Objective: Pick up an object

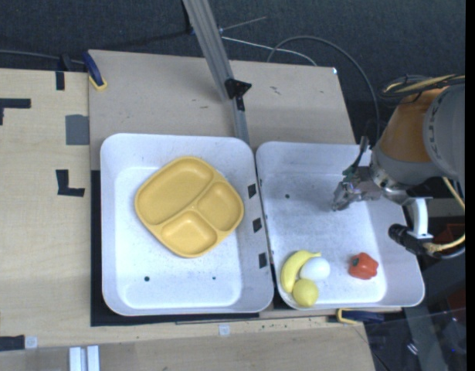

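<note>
Lower right of the frame, near corner of the right bin (pixel 391 296): lemon (pixel 305 291), banana (pixel 296 264) and egg (pixel 317 269) packed together, touching, hard against the bin's left wall. Just right of them, apart, a red pepper (pixel 364 266) on bare floor. Any of these would serve as the thing to pick.

Likely trouble in that cluster: a descent onto it probably nudges one piece into the next, or catches the bin wall; round egg and lemon look prone to rolling or squirting out of a pinch. Pepper looks the safer pick, though small and rounded, so an off-centre close would probably push it aside and come up with nothing.

Further up, mid-right: gripper (pixel 347 195) low over bare floor in the upper half of the right bin, well apart from all four items, nothing seen in it; open or closed, cannot tell at this angle. Closing here would grab only air or scrape the floor. Arm (pixel 422 137) close over the bin's right rim, so a careless sweep toward the items risks bumping it.

Centre left: yellow plate (pixel 189 205) flat in the left bin (pixel 113 284), wide and shallow, probably hard to pinch, prone to slipping off an edge grip.

Top centre: slanted pole (pixel 210 37) ending near the bins' shared far corner, a possible snag on a high swing to the left
</note>
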Controlling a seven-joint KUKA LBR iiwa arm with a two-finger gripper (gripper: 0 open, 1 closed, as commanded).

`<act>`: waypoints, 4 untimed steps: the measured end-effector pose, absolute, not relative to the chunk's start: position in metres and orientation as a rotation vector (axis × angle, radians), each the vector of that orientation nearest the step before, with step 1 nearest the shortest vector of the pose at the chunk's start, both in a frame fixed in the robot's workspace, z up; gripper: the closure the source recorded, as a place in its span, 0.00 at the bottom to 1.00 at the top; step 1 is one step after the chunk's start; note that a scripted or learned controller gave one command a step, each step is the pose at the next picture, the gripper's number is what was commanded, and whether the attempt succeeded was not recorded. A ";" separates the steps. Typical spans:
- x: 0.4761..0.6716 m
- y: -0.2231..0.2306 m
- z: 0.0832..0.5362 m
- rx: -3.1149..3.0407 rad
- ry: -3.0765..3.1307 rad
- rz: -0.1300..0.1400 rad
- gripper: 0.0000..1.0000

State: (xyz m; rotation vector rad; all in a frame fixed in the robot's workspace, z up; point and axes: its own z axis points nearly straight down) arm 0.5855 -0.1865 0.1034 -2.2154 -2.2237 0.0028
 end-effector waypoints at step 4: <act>0.593 -0.140 0.234 -2.214 -2.227 0.000 1.00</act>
